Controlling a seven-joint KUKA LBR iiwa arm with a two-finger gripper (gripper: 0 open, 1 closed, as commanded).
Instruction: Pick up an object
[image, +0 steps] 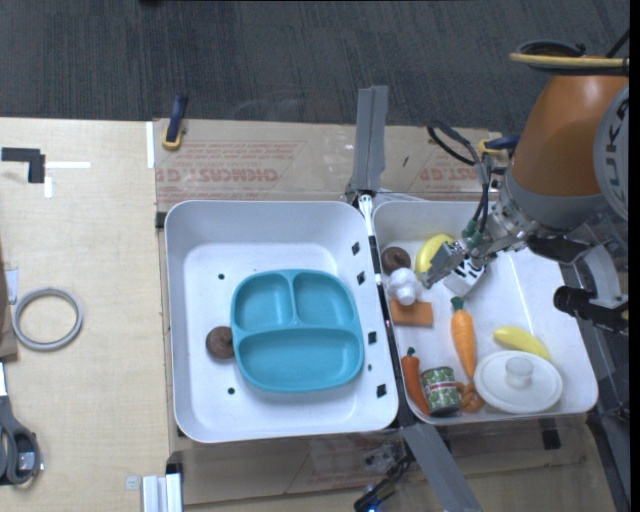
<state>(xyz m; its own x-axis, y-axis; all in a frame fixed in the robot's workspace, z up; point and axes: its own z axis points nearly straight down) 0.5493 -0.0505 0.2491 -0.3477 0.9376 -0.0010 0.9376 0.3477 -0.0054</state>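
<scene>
My counter (80, 420) is pale wood. On it sit two white bins (185, 330) side by side, a cardboard sheet (260, 165), a tape ring (45, 318) and scissors (18, 452) at its left.

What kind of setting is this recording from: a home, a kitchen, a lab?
Most likely a robotics lab bench: two white bins on a wooden bench, toy food like a carrot and a blue divided plate, plus a tape roll.
</scene>
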